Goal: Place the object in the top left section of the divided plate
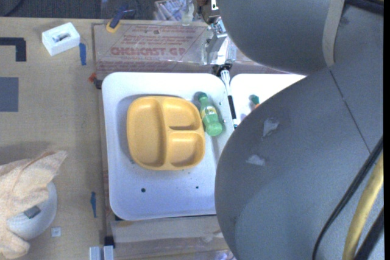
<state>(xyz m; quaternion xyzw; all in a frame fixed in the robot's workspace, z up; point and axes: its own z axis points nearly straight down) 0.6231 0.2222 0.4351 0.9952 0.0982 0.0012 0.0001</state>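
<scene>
A yellow divided plate point(149, 128) lies in the left white bin point(158, 195), with one large section on its left and two smaller ones on its right; nothing sits in them. A green bottle-shaped object point(209, 115) lies on the bin floor, touching the plate's right rim. My gripper point(215, 45) hangs over the back edge of the bins, up and to the right of the plate and apart from the green object. The thick grey arm point(292, 149) covers most of the right bin point(268, 83).
A thin black stick point(230, 103) lies along the wall between the bins. Small green and orange bits point(253, 100) show in the right bin. Behind the bins is a clear sheet with red lettering point(149, 49). A white box point(61, 38) and a cloth point(27, 176) sit on the bench at left.
</scene>
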